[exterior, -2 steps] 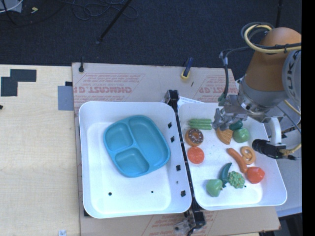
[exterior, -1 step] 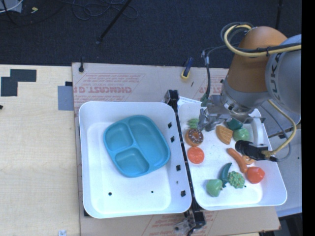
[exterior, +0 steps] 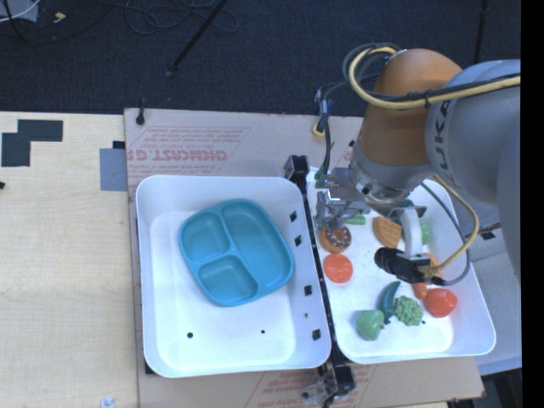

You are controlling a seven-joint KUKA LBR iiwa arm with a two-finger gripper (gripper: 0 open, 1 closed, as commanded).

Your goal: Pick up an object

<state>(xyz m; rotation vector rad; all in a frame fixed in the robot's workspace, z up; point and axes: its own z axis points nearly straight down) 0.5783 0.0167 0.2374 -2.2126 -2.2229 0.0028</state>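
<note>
Most likely going for the toy donut (exterior: 335, 238), judging by the gripper (exterior: 330, 213) poised directly over it in the right bin (exterior: 463, 340). Cannot tell whether that claw is spread wide or drawn narrow, seen from above and crowded by the wrist. Lies flat at the view's left side of that bin, close against the wall shared with the left bin (exterior: 229, 340), with an orange-red round slice (exterior: 338, 269) just beside it below in the view and a tan waffle-like piece (exterior: 387, 229) near it toward the right. Probably a hollow plastic toy: light, stiff, smooth enough to slip, not fragile, likely to skate sideways if nudged off-centre. Best taken across the ring's outer edge, squeezing along the line of the bin wall rather than toward it, given so little room on the wall side; otherwise hooked through the hole, if wide enough. Worth coming straight down and centring first, to avoid catching the round slice as well. Small and round in look, dark brown on top with a lighter orange-tan rim, the hole barely made out. Well apart from the green pepper (exterior: 370, 323), broccoli (exterior: 409, 311) and red tomato (exterior: 440, 302) lower in the same bin, and from the blue divided plate (exterior: 234, 252) next door.
</note>
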